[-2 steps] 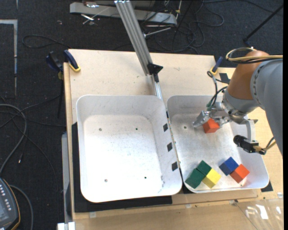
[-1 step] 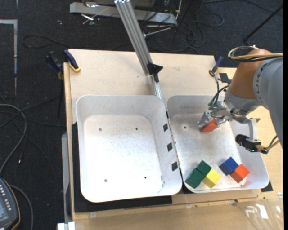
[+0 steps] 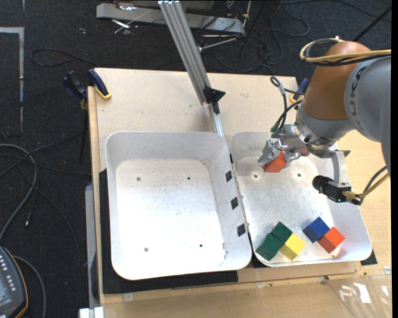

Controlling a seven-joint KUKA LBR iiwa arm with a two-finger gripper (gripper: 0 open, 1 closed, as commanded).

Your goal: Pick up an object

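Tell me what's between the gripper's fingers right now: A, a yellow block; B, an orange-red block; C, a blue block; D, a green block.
B: the gripper is closed on an orange-red block above the right bin.

A pale wooden bench [image 3: 155, 102] filled the middle of the view, set on a dark carpeted floor [image 3: 43, 74] that showed at nine and twelve o'clock. Black cables [image 3: 18, 168] trailed loosely over the floor toward nine o'clock, and more of them tangled near twelve to one o'clock beside some metal hardware [image 3: 143, 12]. A silver aluminium rail [image 3: 186, 53] slanted down from twelve o'clock onto the bench, and a blue and yellow clamp [image 3: 87, 84] gripped its ten o'clock corner.
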